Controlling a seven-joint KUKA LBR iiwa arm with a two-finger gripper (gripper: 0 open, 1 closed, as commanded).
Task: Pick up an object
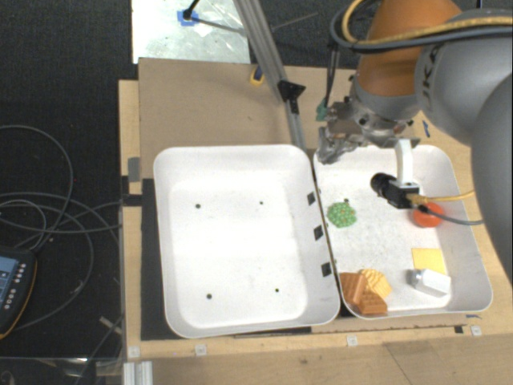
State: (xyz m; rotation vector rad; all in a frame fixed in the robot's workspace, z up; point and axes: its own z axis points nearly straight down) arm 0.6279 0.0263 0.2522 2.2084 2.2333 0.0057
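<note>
The grey two-finger gripper [333,152] is hanging over the right white bin's [457,167] far corner (grip impossible to tell), with the green bumpy ball [342,214] lying near below, unheld.

text: none legible | labels/brands: none readable on the bins [240,155] or objects | numbers: none | handheld device [12,283] off the desk's left edge: screen and keys too small and blurred to read | dark marking on arm housing [422,83]: cut off, unreadable
</note>
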